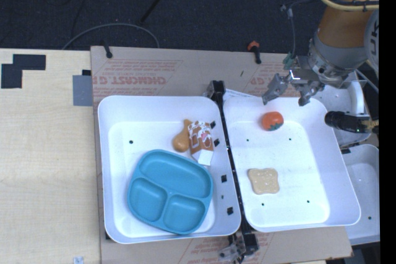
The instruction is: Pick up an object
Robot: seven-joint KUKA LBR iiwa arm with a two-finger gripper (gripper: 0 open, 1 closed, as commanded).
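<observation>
The surface (49, 151) is carrying two white bins side by side, and the arm (346, 15) is reaching in from the right, over the far edge of the right bin (334, 207). The left bin (114, 133) is holding a blue divided plate (170, 190), with a tan-and-patterned toy (195, 136) lying just beyond it. The right bin is holding two smaller things — a slice of toast (264, 180) near the middle and a red tomato (271, 120) toward the far wall. The pincer (291, 91) is hanging above that far wall with its fingers spread wide and nothing between them. The tomato is sitting nearest — just toward the camera and slightly left of the pincer, round, so no axis matters; the toast is lying further toward the near side.
</observation>
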